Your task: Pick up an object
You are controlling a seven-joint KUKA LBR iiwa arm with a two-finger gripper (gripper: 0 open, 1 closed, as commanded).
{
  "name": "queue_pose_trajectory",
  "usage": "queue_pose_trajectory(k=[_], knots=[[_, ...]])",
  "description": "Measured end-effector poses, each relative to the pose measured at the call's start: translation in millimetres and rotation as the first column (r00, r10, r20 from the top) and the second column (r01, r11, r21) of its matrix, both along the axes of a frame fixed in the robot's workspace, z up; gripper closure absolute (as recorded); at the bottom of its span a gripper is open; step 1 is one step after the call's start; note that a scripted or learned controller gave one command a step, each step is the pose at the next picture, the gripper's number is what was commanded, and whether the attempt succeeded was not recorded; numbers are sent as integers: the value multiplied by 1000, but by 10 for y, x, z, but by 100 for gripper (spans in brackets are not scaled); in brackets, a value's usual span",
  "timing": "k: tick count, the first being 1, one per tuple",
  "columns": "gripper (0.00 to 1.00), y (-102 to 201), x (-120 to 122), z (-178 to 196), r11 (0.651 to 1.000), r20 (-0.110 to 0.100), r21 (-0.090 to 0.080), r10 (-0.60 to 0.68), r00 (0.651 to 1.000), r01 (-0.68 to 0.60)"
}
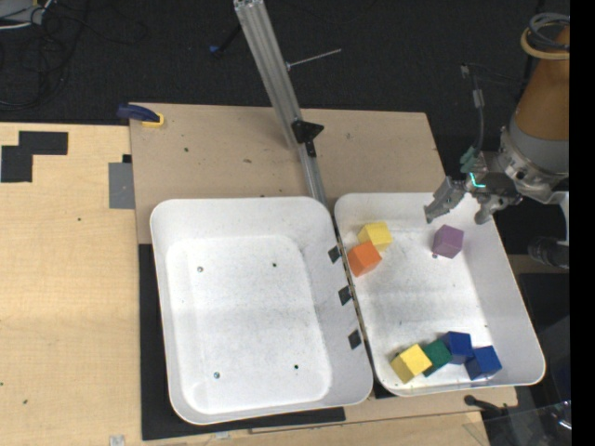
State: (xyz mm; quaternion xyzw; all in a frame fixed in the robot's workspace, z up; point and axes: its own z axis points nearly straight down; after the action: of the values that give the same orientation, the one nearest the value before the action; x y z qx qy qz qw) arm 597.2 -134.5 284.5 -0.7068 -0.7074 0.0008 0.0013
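Progress so far amounts to an approach, as far as one can judge: the two-finger gripper [462,204] on the grey arm hangs over the far right corner of the right-hand shallow white bin [521,314], its fingers spread apart with nothing between them. No object has been lifted yet.

The nearest candidate is a small purple cube [448,241], lying just below the claw near the bin's far edge. A yellow cube [376,234] and an orange cube [363,257] touch each other near the far left corner. Along the near edge sits a cluster: a second yellow block [410,361], a green block [436,355] and two blue blocks [471,353].

What remains is descending, closing on one object, and raising it. No brand, label or writing is legible anywhere.
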Motion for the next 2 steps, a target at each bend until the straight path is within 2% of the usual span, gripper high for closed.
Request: queue_pose_trajectory(k=[2], knots=[[0, -108, 20, -984, 1000, -5, 1, -2, 1000, 2]])
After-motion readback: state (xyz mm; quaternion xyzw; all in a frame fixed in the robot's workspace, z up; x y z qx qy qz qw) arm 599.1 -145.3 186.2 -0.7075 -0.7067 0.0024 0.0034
